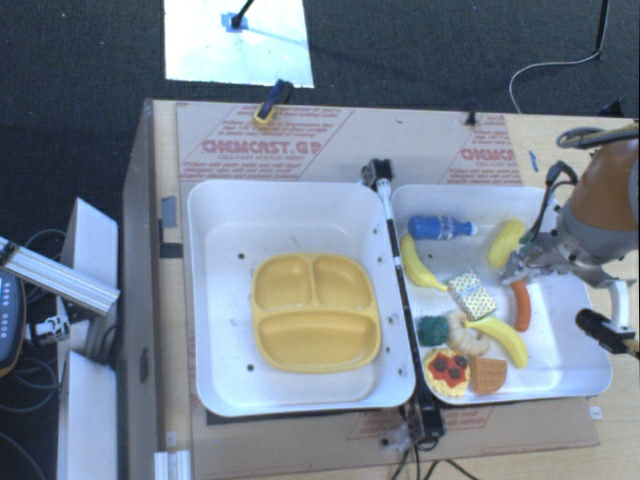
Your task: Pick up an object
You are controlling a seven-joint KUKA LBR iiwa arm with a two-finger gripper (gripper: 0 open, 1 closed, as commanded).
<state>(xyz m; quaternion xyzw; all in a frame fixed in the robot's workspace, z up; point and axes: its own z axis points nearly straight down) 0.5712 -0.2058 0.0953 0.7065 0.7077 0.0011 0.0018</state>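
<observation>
One gripper hangs over the right bin; its grip state is unclear. Just beside it, a sausage lies lengthwise, seemingly pointing toward the near rim

Dark carpet floor, pale sheet on it, cardboard-topped bench

Arm reaches in, end effector lowered.

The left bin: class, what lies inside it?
Inside the left bin lies a yellow divided tray, its three compartments bare. The bin floor beneath the tray is covered.
</observation>
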